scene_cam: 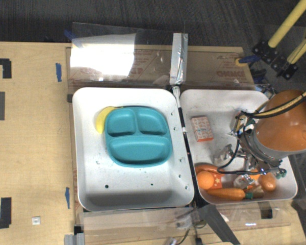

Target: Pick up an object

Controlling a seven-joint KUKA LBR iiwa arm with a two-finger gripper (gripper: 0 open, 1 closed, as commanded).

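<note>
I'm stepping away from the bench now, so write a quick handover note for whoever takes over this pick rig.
End effector: low in the right bin, near its front right corner, just above the pile of orange things; the wrist hides whether it is open or shut, and no grasp can be seen.
Right bin: an orange ball, a carrot-like piece and a smaller orange piece along the front edge; a small pinkish packet lies apart, further back.
Left bin: a teal divided plate lying partly over a yellow thing.
Done: nothing visibly lifted.
Left: grasp one object and raise it.
</note>
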